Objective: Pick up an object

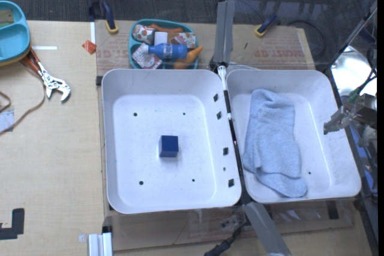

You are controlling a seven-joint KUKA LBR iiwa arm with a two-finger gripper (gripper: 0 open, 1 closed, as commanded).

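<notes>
Near the middle of the left bin, a small blue cube, likely light and rigid, best pinched across opposite flat sides; gripper state unclear at the right bin edge.

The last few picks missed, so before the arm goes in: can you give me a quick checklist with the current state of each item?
1. Target present: a blue cube sits in the left bin. Ok.
2. Cube free to grasp: it stands apart from the bin walls, nothing touching it. Ok.
3. Right bin contents: a grey towel lies crumpled, covering much of the floor. Anything under it: cannot tell.
4. Gripper position: at the right bin's right edge, far from the cube. Not ok for a cube pick yet.
5. Gripper holding anything: cannot tell.
</notes>
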